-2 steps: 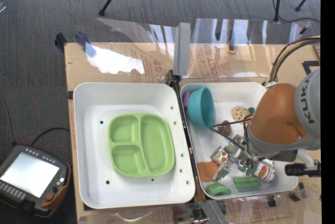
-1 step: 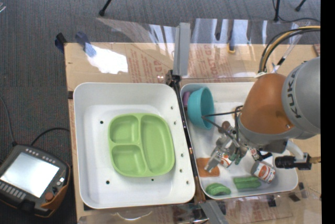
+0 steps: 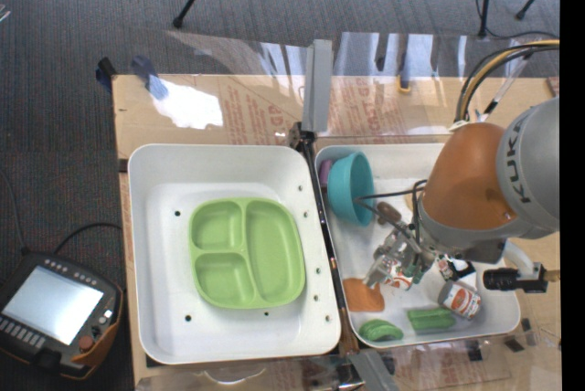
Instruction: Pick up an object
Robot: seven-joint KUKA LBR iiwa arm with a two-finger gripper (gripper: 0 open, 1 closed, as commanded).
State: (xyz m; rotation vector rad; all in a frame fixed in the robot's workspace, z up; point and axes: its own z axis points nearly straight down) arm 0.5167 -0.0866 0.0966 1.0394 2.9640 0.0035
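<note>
The gripper (image 3: 395, 263) hangs low in the right bin (image 3: 494, 159); whether it is open or closed cannot be told. A small printed can (image 3: 395, 278) lies directly beneath it, with the orange piece (image 3: 363, 294) just to its left.
</note>
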